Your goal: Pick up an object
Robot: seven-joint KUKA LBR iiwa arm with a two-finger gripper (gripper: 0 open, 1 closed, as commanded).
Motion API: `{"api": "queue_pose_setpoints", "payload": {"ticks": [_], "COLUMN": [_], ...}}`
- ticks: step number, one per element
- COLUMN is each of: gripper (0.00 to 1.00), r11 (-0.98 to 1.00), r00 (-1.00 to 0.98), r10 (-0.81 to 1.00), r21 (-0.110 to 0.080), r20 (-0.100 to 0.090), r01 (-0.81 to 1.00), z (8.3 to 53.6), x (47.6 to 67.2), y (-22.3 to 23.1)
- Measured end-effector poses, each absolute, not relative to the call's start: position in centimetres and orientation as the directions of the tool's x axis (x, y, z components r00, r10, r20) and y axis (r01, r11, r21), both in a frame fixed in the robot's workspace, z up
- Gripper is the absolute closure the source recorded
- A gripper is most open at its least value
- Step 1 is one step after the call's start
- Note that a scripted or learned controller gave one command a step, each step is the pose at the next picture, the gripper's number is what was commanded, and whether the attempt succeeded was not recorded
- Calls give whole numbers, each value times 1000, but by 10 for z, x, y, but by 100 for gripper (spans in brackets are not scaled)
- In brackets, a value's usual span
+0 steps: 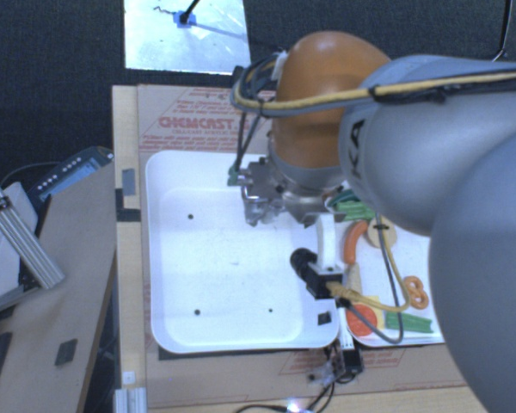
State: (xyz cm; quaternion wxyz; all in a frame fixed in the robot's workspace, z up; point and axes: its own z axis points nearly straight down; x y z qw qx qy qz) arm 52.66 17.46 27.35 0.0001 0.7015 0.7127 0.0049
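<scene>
arm: grey arm with orange band (pixel 327 84) reaches in from the right, wrist low over the left shallow white bin (pixel 198 265)
jaws: at the upper right part of the left bin, near its back wall; pointed down, close to the floor
jaws state: cannot tell whether open or shut, the metal tip is small and partly under the wrist; nothing seen in them
left bin: bare white floor under and beside the jaws, only a few dark dots
task things: all lie in the right shallow white bin (pixel 413 340), mostly hidden by the arm
visible there: green plastic piece (pixel 354 205), orange curved piece (pixel 353 241), orange loop-shaped piece (pixel 417 292), red round piece (pixel 361 319), flat green strip (pixel 410 323)
relation: jaws well apart from every one of these, across the wall between the bins
why so: likely a programmed descent onto a spot with nothing to take; judged a poor pose for a pick
next need: lift, cross to the right bin, come down on one piece
risk: pieces lie close together, a descent may nudge neighbours
support: printed brown board (pixel 189 123) under the bins on the table (pixel 77 256)
</scene>
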Motion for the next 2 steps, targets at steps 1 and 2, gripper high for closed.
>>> {"api": "queue_pose_setpoints", "payload": {"ticks": [1,2], "gripper": [100,100], "r11": [10,6], "r00": [-10,-6], "r10": [1000,1000], "r21": [-1,2], "r20": [2,2], "r01": [1000,1000], "z": [260,286], "x": [496,486], "y": [238,235]}}
